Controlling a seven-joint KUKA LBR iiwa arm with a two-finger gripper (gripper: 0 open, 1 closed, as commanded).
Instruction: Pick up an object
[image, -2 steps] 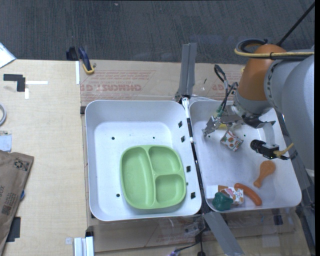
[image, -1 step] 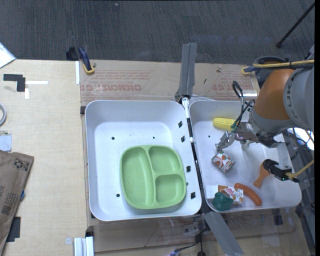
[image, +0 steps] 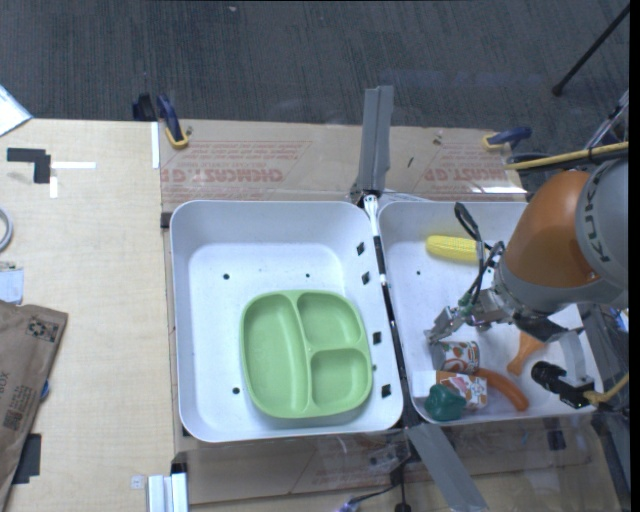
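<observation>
— Where is your gripper right now?

— My gripper (image: 447, 325) is low in the right bin (image: 418, 272), reaching in from the right, its tips just above a small printed packet (image: 460, 355). Whether my fingers are spread or closed I cannot tell (the metal parts blur together from up here), and I see nothing clearly between them.

— What lies around it?

— Just below the packet, nearer the front wall, a dark green object (image: 444, 402) touches a long orange-red carrot-like piece (image: 500, 388). To my right lies a short orange piece (image: 525, 351). Behind me, toward the far wall, sits a yellow corn cob (image: 452, 248).

— And the other bin?

— To my left, the left bin (image: 200, 300) holds a green three-compartment plate (image: 303, 352), well apart from me.
</observation>
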